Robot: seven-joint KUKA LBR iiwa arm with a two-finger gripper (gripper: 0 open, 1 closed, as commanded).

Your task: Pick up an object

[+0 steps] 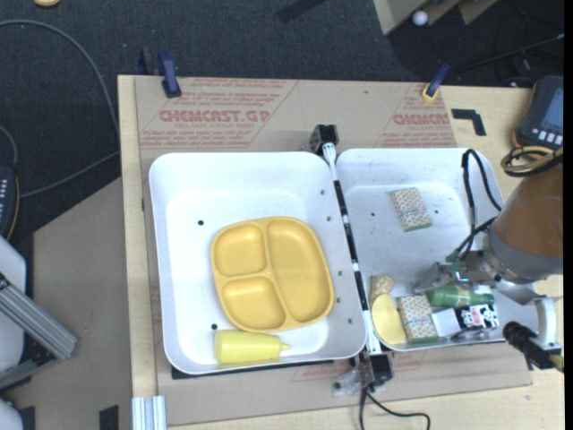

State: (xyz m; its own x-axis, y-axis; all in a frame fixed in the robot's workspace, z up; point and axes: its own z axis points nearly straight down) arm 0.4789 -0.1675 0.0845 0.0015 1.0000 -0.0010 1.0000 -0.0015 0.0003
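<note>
You saw the arm (528, 231) reaching in over the right bin (376, 173), its gripper (458, 280) down among the clutter at the near edge: a green object (458, 296), a patterned block (418, 319), a yellow piece (386, 321). Whether it grasped anything, you could not tell. Another patterned block (410, 209) lay apart, farther back. The left bin (179, 195) held a yellow divided plate (271, 272) and a yellow bottle (249, 347).

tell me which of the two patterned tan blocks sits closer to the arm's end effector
The patterned block at the right bin's front edge, beside the end effector; the other block lies alone farther back.
</note>
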